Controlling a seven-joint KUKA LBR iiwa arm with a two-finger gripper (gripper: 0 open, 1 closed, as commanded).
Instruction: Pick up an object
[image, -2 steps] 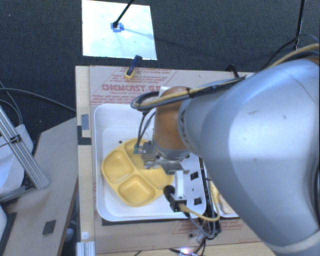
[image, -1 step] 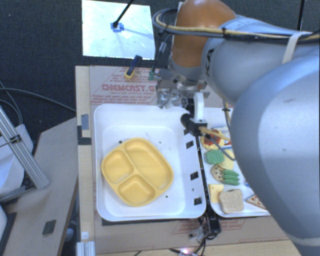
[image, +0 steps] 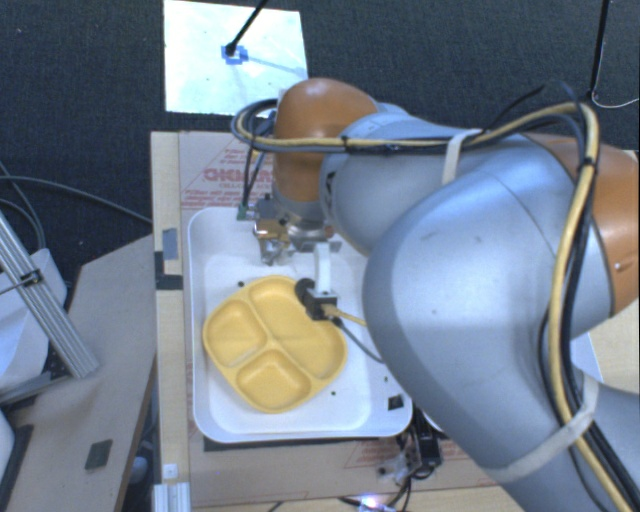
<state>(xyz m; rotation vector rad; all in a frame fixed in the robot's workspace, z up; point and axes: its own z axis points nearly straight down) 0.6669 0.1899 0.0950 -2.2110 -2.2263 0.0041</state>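
The arm (image: 480, 300) hides part of the tool (image: 283, 243) and bin (image: 220, 272).

Divided plate (image: 272, 345): smooth semi-matt plastic; bin (image: 215, 260): glossy plastic, v. smooth.

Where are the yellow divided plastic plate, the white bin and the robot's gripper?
Yellow divided plastic plate (image: 272, 346): camera view, where its dividers meet.
Shallow white bin (image: 224, 262): camera view, bare floor.
Gripper (image: 283, 248): camera view, its lower end.

1 camera above looks down slantwise on the white bin (image: 215, 255), arm (image: 480, 300) close at right.
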